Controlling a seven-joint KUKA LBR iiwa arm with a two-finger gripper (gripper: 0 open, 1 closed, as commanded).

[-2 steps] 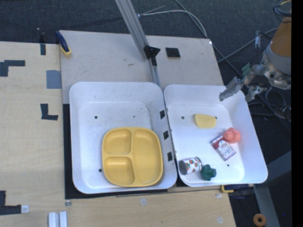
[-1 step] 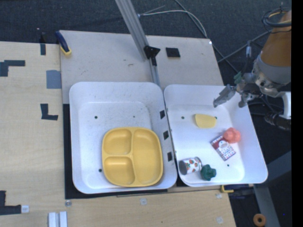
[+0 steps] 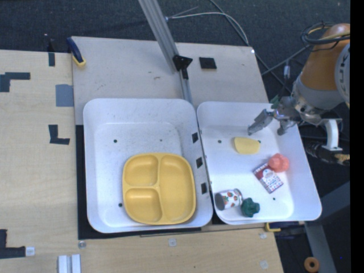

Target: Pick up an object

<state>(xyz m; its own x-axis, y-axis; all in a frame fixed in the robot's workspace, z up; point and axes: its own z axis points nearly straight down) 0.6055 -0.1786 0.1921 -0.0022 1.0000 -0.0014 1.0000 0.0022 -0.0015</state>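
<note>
In the right bin (image 3: pixel 224 118) lie a pale yellow flat piece (image 3: pixel 247 145), an orange-red lump (image 3: pixel 278 163), a small red and white packet (image 3: pixel 269 178), a white can on its side (image 3: pixel 228 199) and a dark green lump (image 3: pixel 250 208). My gripper (image 3: pixel 271 123) hangs over the bin's upper right part, its fingers spread open with nothing between them. It is just above and to the right of the yellow piece, not touching it.
The left bin (image 3: pixel 102 124) holds a yellow divided plate (image 3: pixel 158 187). A metal pole (image 3: pixel 159 24) rises behind the bins, with cables on the dark floor at the back. The arm's orange band (image 3: pixel 325 75) is beyond the right bin's rim.
</note>
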